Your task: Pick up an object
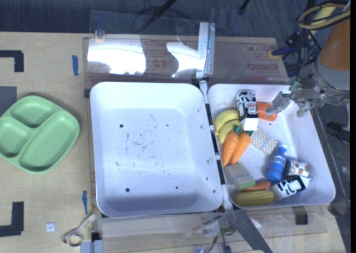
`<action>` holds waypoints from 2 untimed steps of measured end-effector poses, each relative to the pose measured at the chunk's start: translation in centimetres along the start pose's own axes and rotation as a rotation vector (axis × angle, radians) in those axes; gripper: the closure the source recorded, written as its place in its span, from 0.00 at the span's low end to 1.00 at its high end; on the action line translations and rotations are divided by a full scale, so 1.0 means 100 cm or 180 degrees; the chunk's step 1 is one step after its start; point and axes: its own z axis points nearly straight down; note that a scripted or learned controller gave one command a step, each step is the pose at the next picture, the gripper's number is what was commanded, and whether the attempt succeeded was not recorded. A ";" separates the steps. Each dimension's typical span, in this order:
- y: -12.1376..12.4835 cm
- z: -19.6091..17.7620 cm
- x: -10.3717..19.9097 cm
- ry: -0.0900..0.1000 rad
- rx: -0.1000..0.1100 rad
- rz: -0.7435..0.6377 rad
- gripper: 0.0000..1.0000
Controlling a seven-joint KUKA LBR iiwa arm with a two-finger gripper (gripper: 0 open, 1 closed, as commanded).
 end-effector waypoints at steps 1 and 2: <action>-0.079 0.055 -0.050 0.0000 0.0000 0.0150 0.00; -0.110 0.123 -0.022 -0.0004 -0.0026 0.0498 0.00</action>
